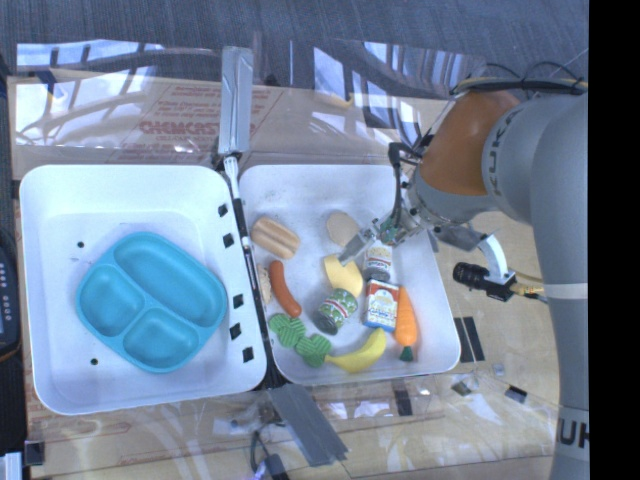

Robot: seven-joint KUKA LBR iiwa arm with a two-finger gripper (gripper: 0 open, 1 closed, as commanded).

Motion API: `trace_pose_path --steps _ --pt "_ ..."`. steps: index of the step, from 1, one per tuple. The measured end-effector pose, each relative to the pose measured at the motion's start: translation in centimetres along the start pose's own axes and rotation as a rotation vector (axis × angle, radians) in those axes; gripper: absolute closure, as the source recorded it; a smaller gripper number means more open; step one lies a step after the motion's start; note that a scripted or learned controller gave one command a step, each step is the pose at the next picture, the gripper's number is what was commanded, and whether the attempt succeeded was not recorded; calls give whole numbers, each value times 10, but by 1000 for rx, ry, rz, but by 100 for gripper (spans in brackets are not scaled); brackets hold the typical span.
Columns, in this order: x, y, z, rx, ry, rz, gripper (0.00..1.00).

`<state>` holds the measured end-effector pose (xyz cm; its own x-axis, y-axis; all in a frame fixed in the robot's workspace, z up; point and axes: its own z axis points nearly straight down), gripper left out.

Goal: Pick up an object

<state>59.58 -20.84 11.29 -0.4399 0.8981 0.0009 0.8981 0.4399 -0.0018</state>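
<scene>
Low, gripper (368, 240) over right bin (300, 183); beside small bottle (378, 260).

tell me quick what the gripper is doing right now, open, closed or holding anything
gripper: low in the right bin over the small bottle; open or closed cannot be told, and nothing is visibly held.

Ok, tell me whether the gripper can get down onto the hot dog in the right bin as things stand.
Probably yes. The hot dog lies in open floor near the right bin's left wall, with a gap to the bread roll above and the green toy below. The gripper sits over the same bin, so the move is short.
</scene>
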Motion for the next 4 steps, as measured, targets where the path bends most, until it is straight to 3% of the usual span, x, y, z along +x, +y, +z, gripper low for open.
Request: trace_pose_path --steps 1,2,3,4 --pt "16 -32 17 -7 -2 326 0" --pt "15 -31 6 -8 -4 322 100" --pt "43 -22 17 -7 -6 106 100" --pt "88 55 21 -1 2 486 100"
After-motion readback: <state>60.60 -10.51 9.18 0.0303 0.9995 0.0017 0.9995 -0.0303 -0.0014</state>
